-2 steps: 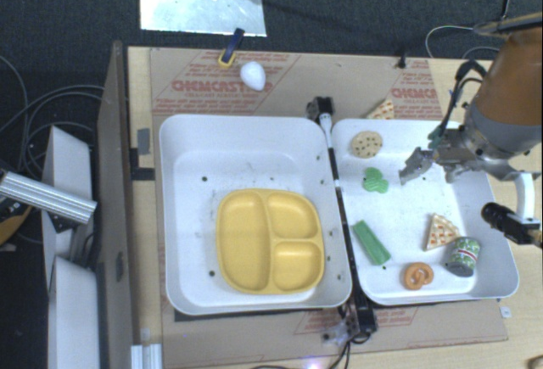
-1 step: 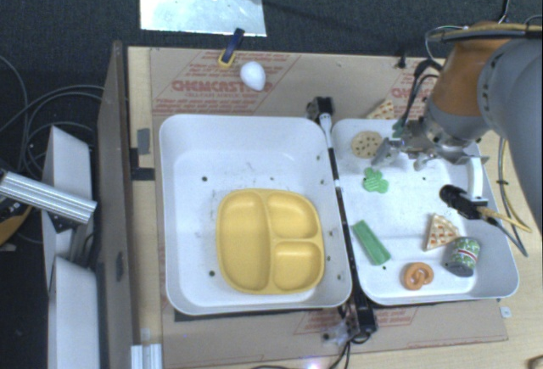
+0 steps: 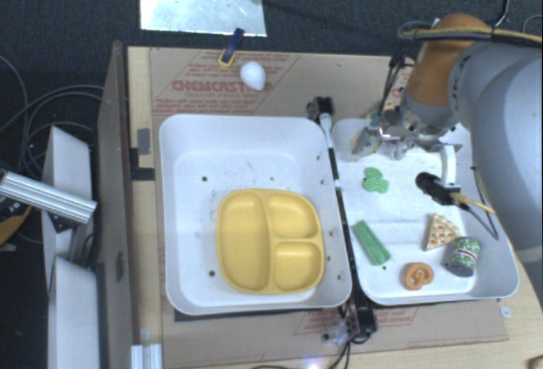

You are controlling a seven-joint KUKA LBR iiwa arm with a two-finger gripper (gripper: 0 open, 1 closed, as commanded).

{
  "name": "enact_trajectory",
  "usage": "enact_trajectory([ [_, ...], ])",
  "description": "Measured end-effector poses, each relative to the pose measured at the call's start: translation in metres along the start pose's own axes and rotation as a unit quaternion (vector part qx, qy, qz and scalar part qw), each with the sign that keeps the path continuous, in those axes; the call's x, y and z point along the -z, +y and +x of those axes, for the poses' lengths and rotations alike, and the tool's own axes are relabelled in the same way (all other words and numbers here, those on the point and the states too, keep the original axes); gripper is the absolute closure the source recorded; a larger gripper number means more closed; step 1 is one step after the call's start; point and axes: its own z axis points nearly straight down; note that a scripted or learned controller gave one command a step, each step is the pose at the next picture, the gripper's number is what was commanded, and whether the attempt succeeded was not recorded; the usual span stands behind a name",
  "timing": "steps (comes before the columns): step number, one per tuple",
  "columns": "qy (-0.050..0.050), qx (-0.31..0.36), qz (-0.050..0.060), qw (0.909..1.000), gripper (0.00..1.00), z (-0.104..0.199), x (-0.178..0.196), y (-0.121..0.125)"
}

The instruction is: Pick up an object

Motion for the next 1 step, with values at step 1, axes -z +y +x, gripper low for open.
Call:
enact_trajectory([
  [1,0.000,-0.003,0.001,1.0000,0.00,0.0142,0.0008,-0.0366],
])
